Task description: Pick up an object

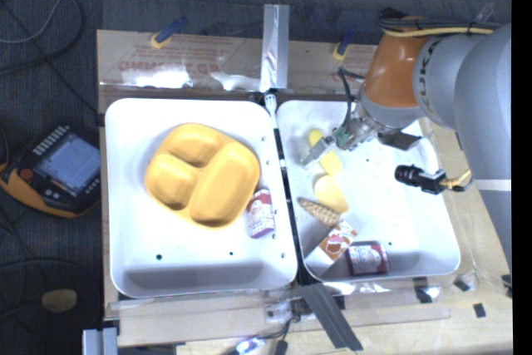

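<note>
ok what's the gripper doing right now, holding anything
Gripper: low in the right bin, beside the yellow pieces; cannot tell whether it grips anything.

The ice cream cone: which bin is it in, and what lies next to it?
The ice cream cone lies in the right bin, near the divider, just below a pale yellow block and above a small red-and-white packet.

two white bins (125, 262) are seen. a mustard-yellow cushion-like lump (202, 173) and a red-and-white can (261, 214) are shown in one; pale yellow pieces (330, 194), a tan waffle-patterned cone (320, 211) and a dark red can (366, 258) in the other.
</note>
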Available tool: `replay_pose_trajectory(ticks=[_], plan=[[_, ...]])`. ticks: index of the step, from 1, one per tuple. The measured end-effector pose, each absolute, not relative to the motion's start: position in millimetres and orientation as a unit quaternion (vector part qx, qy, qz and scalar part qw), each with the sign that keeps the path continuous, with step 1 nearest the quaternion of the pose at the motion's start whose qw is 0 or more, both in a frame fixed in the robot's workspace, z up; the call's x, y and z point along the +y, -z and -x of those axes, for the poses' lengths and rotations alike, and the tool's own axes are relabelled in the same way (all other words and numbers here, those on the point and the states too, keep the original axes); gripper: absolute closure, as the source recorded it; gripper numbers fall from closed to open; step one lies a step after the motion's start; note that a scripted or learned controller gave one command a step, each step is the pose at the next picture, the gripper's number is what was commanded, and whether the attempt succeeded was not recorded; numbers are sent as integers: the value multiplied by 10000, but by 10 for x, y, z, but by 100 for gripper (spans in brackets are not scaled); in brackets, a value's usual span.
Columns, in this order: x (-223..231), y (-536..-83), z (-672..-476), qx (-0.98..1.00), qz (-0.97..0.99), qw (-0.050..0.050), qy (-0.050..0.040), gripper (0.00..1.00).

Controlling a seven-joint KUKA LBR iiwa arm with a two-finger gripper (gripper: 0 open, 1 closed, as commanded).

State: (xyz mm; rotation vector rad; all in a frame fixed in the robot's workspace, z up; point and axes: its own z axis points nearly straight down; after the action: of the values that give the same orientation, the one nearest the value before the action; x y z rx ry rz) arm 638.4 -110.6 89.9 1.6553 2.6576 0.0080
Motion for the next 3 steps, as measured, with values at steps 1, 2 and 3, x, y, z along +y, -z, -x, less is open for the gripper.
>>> replay_pose_trajectory(ticks=[1,2,3], plan=[[-1287,-900,-6188,8060,-5919,47,-35,0],[-1288,-900,-6188,8060,-5919,47,-35,0],[-1279,-1007,-6201,8060,-5919,55,-50,100]])
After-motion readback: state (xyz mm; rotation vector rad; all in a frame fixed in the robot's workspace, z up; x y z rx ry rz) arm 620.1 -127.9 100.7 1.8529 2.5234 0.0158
